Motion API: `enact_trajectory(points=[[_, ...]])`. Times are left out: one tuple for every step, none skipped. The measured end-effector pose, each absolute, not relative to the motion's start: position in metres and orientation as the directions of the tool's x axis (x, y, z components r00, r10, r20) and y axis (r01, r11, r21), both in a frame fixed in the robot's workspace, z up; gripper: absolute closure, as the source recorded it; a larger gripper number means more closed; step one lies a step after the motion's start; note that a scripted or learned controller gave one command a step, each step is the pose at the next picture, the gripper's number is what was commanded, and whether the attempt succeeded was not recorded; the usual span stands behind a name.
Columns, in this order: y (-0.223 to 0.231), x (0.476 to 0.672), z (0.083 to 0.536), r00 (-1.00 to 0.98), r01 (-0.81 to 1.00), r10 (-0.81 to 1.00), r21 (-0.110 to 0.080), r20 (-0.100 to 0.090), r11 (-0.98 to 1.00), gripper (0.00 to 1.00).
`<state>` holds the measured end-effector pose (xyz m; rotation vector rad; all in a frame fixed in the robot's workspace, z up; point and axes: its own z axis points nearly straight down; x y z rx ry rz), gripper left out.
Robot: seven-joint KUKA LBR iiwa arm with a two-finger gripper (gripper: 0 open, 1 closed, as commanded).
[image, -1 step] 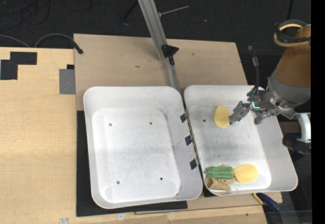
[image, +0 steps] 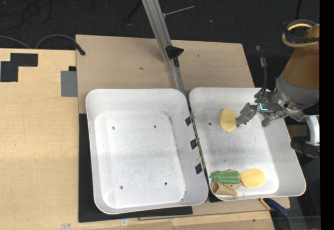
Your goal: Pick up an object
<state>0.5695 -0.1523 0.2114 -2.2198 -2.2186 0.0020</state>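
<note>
A pale yellow rounded object point(image: 227, 119) lies in the upper part of the right bin point(image: 245, 145). My gripper point(image: 254, 120) hangs just to its right, over the bin's upper right area. It is open; its left finger point(image: 243, 117) reaches down beside the yellow object's right edge, and nothing sits between the fingers. At the bin's front edge lie a green ridged object point(image: 225, 176), a second yellow object point(image: 253, 177) and a small tan piece point(image: 225, 188), close together.
The left bin point(image: 138, 150) adjoins the right one, joined by black clips point(image: 192, 143). A slanted metal rail point(image: 159, 25) rises behind the bins. The grey and orange arm point(image: 301, 75) comes in from the right.
</note>
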Motion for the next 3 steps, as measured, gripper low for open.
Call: enact_trajectory(points=[[-0.16, 0.564, 0.163, 0.001, 1.0, 1.0, -0.008, 0.002, -0.001, 0.0], [-0.159, 0.569, 0.117, 0.001, 1.0, 1.0, -0.008, 0.002, -0.001, 0.0], [-0.159, 0.569, 0.091, 0.002, 1.0, 1.0, -0.002, 0.0, -0.002, 0.0]])
